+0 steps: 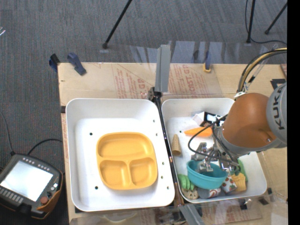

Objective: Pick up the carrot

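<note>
The carrot (198, 131) is a small orange wedge lying in the right bin (180, 108), near its back middle, partly covered by the arm's orange wrist band. My gripper (206, 162) hangs low over the bin's front half, just above a teal bowl (206, 176). It is in front of the carrot and apart from it. The carrot is not in the gripper.
An ice-cream cone toy (176, 145) lies by the right bin's left wall. Green, yellow and patterned toys (233, 182) crowd the front around the bowl. The left bin (84, 111) holds a yellow divided plate (127, 161). A grey post (162, 69) stands behind the bins.
</note>
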You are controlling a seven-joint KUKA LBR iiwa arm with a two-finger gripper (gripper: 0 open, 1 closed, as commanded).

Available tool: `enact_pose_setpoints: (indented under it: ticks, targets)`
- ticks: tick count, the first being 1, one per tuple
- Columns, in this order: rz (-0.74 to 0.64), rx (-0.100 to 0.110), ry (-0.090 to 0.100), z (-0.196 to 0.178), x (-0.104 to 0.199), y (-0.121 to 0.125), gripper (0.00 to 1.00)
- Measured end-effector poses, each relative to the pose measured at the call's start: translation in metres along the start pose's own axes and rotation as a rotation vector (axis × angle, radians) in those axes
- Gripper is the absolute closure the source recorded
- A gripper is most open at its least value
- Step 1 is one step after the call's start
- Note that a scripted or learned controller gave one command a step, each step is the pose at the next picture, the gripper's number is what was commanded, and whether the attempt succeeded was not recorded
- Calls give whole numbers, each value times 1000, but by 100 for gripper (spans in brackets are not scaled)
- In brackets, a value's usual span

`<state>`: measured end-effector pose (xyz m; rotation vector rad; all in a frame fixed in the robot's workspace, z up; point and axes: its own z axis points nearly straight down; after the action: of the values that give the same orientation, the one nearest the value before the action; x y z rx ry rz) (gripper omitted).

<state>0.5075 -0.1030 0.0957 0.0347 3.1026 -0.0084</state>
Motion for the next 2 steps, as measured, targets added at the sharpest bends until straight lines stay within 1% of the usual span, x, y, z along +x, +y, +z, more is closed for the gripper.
enact_pose_setpoints:
  ticks: [1, 2]
  targets:
    - [227, -1, 32, -55, -32, -23, 100]
    - [478, 3, 30, 5, -70, -15, 100]
